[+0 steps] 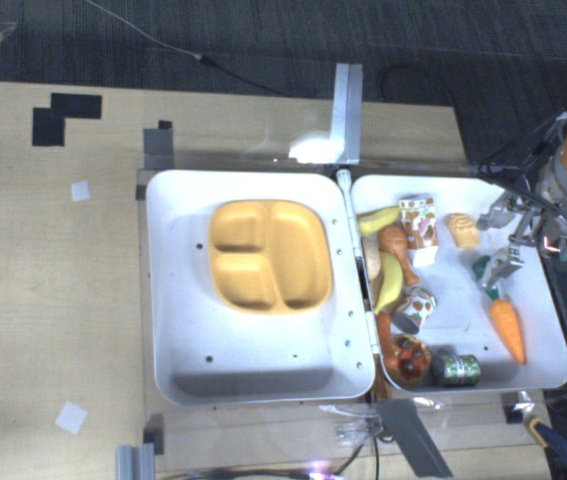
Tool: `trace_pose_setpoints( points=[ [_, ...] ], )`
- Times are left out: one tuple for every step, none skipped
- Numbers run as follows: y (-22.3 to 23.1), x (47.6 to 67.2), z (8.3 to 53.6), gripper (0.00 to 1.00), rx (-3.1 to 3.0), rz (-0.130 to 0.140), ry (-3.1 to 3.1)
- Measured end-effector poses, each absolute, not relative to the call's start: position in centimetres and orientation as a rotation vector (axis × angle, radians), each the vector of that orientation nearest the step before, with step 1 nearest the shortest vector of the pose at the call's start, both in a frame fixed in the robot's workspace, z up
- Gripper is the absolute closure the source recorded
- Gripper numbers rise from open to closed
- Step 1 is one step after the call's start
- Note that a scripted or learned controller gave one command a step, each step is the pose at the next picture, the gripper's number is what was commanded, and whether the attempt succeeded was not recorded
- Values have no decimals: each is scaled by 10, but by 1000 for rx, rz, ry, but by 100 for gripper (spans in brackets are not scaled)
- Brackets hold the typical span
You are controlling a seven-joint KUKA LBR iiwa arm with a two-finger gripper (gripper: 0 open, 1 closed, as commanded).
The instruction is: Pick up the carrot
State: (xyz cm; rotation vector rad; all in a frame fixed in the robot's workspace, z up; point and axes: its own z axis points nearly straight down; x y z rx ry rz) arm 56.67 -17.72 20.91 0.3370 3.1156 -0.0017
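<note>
Carrot (507, 330) lies just below my gripper (508, 251) — jaws look open, holding nothing — so I would descend straddling its thick top.

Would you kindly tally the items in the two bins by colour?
Orange: 1, carrot
Yellow: 3, tray, bananas
Green: 1, can
Tan: 1, bread-like piece
Mixed: 2, cartons
Total: 8; the left-edge pile is unclear.

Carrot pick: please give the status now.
Tool hovers just above carrot's leafy end, nothing held. Carrot lies flat in right bin, near its right wall. Green can close by, not blocking.
</note>
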Motion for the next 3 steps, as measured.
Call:
trace_pose_setpoints(
  points=[
    [-202,530,90,0,226,-5,3116],
    [-201,534,103,100,215,-7,3109],
    [-165,514,168,100,493,0,3091]
  ],
)
